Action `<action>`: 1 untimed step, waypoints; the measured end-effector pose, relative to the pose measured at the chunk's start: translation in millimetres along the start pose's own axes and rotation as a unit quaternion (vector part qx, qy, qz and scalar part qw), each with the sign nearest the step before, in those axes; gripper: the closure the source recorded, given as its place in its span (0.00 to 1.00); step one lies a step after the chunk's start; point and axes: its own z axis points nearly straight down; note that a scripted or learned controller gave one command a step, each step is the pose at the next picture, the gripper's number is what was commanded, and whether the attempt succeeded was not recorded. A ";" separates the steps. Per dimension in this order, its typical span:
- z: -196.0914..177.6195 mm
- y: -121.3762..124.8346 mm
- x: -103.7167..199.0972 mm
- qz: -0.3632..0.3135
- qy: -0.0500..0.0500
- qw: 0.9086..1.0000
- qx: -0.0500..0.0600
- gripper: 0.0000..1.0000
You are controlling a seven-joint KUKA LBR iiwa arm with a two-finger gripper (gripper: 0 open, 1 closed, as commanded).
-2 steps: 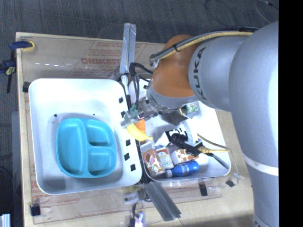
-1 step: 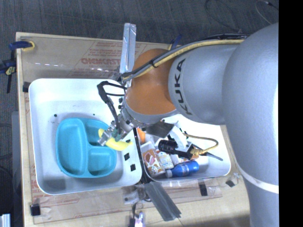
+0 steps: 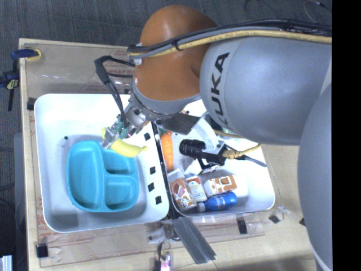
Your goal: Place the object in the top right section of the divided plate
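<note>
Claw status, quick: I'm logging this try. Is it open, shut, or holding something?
Claw: shut on the banana, over the blue divided plate.

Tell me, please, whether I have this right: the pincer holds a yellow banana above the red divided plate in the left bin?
Not quite: the divided plate is blue, not red. The camera view shows the pincer holding the yellow banana over that plate's upper right edge in the left bin.

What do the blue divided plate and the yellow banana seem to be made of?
The divided plate looks like moulded plastic: even turquoise colour, rounded rims and a soft sheen. The banana is probably a plastic toy, judging by its uniform yellow and smooth surface, though a real fruit cannot be excluded at this size.
</note>
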 end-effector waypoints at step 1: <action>56.2 -70.4 -30.5 0.108 0.001 0.994 0.002 1.00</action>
